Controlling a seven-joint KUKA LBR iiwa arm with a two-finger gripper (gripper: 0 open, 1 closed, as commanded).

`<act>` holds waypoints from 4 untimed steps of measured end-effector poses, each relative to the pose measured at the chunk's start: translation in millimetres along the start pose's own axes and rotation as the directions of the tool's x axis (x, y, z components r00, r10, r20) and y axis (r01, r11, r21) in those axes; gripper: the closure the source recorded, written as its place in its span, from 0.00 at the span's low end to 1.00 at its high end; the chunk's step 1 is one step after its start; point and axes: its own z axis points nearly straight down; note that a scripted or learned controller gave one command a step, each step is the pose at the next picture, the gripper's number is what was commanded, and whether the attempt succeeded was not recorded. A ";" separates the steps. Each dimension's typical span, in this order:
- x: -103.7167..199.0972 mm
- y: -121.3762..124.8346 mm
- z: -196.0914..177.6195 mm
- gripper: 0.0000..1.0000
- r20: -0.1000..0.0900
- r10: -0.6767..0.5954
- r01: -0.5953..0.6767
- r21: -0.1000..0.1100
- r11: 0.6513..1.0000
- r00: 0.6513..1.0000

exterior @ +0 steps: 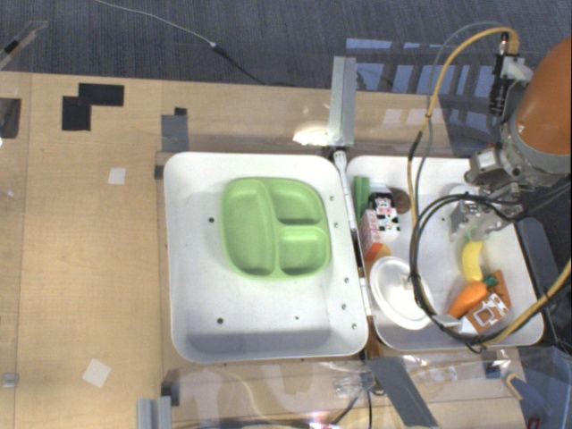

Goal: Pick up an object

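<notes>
Camera view: banana [471, 261] upright (lengthwise).

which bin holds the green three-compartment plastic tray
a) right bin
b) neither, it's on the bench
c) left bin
c: the green three-compartment plastic tray lies flat inside the left white bin, while the right white bin holds the small items like the yellow banana.

Robotics lab, bench [80, 266], twin bins [188, 329] (cabled arm [545, 105])

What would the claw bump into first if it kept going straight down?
Probably the yellow banana lying just under the claw in the right bin. Depth is hard to judge from above.
</notes>
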 end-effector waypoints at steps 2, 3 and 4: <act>20.6 -109.9 24.7 1.00 -0.002 -0.126 0.126 0.006 0.992 0.992; 58.9 -111.0 -31.9 1.00 -0.001 -0.200 0.200 0.002 0.980 0.980; 71.9 -67.6 154.1 1.00 -0.002 0.068 -0.068 0.012 0.998 0.998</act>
